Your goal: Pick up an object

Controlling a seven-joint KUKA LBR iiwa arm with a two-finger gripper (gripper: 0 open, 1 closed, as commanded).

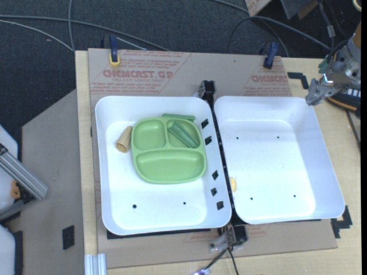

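The left bin (109, 153) serves as the landmark here. It is a shallow white tray with rounded corners, resting on the tan worktop (172, 67), and its right wall sits against the left wall of the right bin (321, 171), with a row of small black clips (215, 176) along the seam between them.

Inside the left bin, toward its upper half, lies a green divided plate (166, 162) with three compartments. A darker green wedge-shaped piece (184, 133) lies in the plate's upper right compartment, and a flat green strip (179, 117) rests along the plate's top edge just above it. Touching the plate's left side, on the bin floor, is a small tan cone (123, 139), tilted with its wide end pointing toward the bin's upper wall. The lower half of the left bin's floor shows two small dark dots.

A small yellowish item (233, 184) sits just past the left bin's right wall, at the inner left edge of the right bin.

The tool (316, 93) hangs far to the right of the left bin, over the upper right corner of the right bin, well apart from the plate and cone. Nothing is seen between its fingers, and how far they stand apart cannot be told at this angle.

Two blue clamps (114, 53) grip the worktop's far edge, beyond the left bin's upper wall.
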